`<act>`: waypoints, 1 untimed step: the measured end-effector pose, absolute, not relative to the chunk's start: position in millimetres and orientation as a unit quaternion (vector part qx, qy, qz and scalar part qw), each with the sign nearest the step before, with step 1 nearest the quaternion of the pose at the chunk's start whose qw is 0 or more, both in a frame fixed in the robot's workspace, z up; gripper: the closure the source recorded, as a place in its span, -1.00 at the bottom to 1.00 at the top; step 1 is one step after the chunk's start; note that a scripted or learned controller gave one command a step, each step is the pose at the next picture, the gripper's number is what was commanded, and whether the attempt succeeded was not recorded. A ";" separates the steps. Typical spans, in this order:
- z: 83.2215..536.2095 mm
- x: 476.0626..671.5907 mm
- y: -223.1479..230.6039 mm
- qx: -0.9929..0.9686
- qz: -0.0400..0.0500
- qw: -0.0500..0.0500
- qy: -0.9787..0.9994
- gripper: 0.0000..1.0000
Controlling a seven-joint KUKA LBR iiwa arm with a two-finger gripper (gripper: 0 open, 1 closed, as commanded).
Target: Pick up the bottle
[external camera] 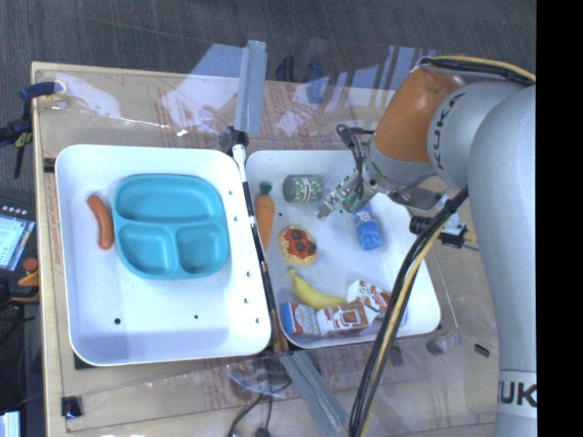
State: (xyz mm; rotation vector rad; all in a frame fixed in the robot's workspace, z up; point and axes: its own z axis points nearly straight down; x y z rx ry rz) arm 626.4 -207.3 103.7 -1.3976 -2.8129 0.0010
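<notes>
My claw (342, 197) hung low inside the right bin (421, 321), in its upper middle part, and my grey arm (492, 153) with the orange band reached to it from three o'clock. Whether the two fingers stood apart or together I could not tell — they were small and blurred against the white floor, and nothing was visibly clamped between them. The bottle (368, 229), blue with a pale cap end, lay on the bin floor just beside my claw, at about four o'clock from it, and I could not tell if it touched the claw. At nine o'clock from my claw lay a small green can (302, 188) on its side, near the fingertips. Further at nine o'clock, along the left wall of this bin, lay a carrot (264, 220). Around seven o'clock from the claw sat a little toy pizza (298, 245), below it a banana (315, 291), and at the bottom edge a red and white carton (326, 320) lay flat. The left bin (137, 335) — well apart from my claw at nine o'clock — held a blue divided tray (171, 224) and a sausage (100, 221) just beside the tray's left side.
</notes>
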 end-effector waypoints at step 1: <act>113.2 626.9 -206.7 -0.443 0.000 0.000 -0.896 1.00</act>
